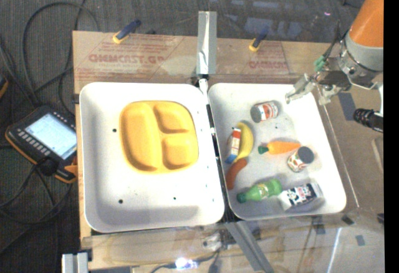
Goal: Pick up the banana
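- The curved yellow banana (247, 139) lay in the right-hand shallow white bin (333, 159), left of its middle, standing roughly along the bin's length.
- A small red-and-white bottle (234, 143) lay touching the banana's left side, and a reddish-brown sausage-shaped piece (235, 171) sat just below them both.
- An orange carrot with a green end (280, 148) lay just to the banana's right, with a small round dark-topped jar (300, 158) beside the carrot's far end.
- A tipped-over can with a red label (265, 111) rested above the banana, near the bin's upper part.
- Along the lower edge lay a green plastic bottle (259, 191) and a white carton with dark print (300, 196).
- My gripper (310, 87) hung over the bin's upper right corner, well apart from the banana, its 2 fingers spread apart and holding nothing.
- The left-hand white bin (100, 197) held 1 yellow compartment tray (159, 135).
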Action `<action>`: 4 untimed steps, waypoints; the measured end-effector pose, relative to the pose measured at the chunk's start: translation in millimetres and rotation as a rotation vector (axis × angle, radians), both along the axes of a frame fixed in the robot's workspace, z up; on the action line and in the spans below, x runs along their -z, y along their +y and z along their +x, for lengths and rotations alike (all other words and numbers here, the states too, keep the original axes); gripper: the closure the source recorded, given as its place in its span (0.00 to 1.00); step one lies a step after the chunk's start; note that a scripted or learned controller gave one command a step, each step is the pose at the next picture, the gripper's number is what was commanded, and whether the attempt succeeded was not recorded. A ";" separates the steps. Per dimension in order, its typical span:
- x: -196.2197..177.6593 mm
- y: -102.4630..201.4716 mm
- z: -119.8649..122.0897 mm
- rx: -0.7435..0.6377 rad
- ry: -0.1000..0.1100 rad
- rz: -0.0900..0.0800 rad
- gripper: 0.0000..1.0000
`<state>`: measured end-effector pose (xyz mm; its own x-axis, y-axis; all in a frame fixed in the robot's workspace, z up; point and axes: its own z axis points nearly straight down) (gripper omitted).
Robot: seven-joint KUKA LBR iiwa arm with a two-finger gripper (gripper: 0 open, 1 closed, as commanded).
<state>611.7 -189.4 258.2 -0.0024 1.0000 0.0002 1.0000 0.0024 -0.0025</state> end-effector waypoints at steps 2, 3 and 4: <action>165.1 77.9 -21.6 0.159 -0.001 0.000 0.00; 156.3 77.5 -22.1 0.160 0.002 -0.001 1.00; 168.6 36.3 1.3 0.149 -0.012 0.000 1.00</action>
